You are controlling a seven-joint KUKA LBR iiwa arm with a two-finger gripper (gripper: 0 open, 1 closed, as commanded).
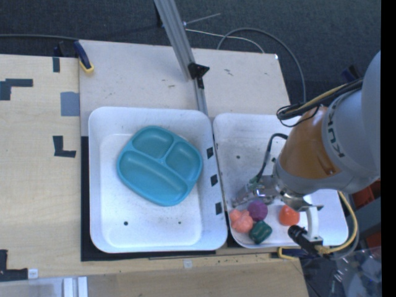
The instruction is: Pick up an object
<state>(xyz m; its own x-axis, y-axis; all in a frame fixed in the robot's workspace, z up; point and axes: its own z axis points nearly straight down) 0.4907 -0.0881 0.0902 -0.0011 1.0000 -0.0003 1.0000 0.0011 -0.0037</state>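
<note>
Grey arm (346,135) with orange band reaches in from the right, wrist down over the right bin (247,135), near end. Gripper (258,193) sits low above the object cluster at the bin's near edge; metal fingers partly visible but blurred and half hidden under the wrist, so cannot tell how far open the claw is or whether it has anything. Objects in the right bin, all bunched at the near end: purple ball-like object (258,210) just below the gripper, touching or almost touching it; orange-pink lumpy object (241,219) to its left, touching the purple one; dark green object (260,232) nearest the near rim, just beside both; red-orange object (288,215) a bit to the right, apart from the other three, beside a white piece of the gripper mount. Far part of the right bin shows scuffed white floor. Left bin (99,166) holds a teal divided plate (159,164), three compartments, lying flat and turned at an angle, roughly centre-far of that bin. Bench (130,73) beyond the bins is light wood; a metal pole (176,30) slants across it toward the gap between bins. Black cables (291,60) loop at far right. Yellow-blue clamp (83,57) at far left of the bench.
</note>
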